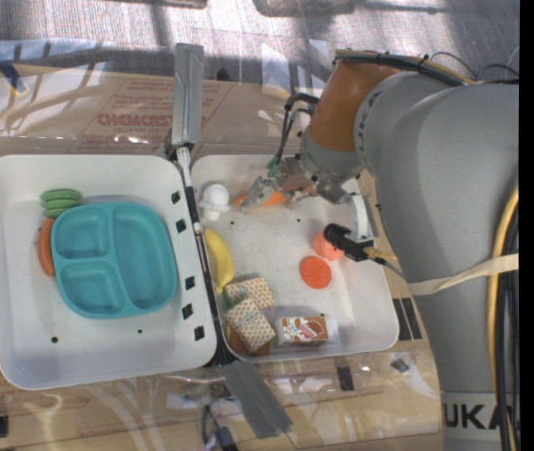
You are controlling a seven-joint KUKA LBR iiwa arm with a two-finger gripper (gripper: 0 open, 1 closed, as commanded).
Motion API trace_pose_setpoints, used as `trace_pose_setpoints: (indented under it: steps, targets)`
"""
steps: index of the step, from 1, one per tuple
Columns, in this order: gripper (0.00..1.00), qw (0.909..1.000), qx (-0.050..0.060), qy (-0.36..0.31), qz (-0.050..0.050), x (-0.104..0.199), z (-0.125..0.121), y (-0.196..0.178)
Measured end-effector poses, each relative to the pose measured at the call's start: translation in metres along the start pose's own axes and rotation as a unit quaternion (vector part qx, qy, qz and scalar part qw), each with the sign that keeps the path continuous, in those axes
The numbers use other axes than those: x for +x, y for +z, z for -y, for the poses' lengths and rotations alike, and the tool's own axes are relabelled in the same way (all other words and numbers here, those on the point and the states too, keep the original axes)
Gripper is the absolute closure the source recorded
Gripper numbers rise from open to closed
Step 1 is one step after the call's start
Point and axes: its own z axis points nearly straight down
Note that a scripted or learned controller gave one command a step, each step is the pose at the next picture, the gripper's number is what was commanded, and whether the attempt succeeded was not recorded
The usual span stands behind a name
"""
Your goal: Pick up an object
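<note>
Two shallow white bins are seen side by side on the bench, the left bin [13, 346] and the right bin [380, 322], with a grey strip of tape [188, 97] laid along the seam between them at the far side. The grey arm [436, 177] is reached in from the right, and its orange band [347, 101] is seen above the wrist over the far part of the right bin. The gripper [272, 194] is lowered near the far wall of the right bin, just beside a small orange piece [274, 198]; whether that piece is gripped or merely lies next to the gripper cannot be told, and the gripper's state cannot be told either.

In the right bin, a small white ball-like item [215, 196] is found near the far left corner, with a yellow banana [218, 257] just in front of it along the left wall. An orange disc [315, 272] is seen near the middle, and a pink-orange item [326, 245] lies just beyond it. Two patterned blocks [250, 310] are stacked at the near left, with a small printed box [303, 330] beside them.

In the left bin, a teal divided tray [114, 257] is placed centrally; a green pea pod [61, 200] lies at its far left corner and an orange carrot [45, 247] is tucked along its left edge
</note>
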Motion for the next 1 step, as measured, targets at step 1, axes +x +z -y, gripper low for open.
trace_pose_setpoints:
  steps: [1]
  targets:
    - [0.0,0.9994,-0.001,-0.035,0.0,0.0181,0.079,0.0005]
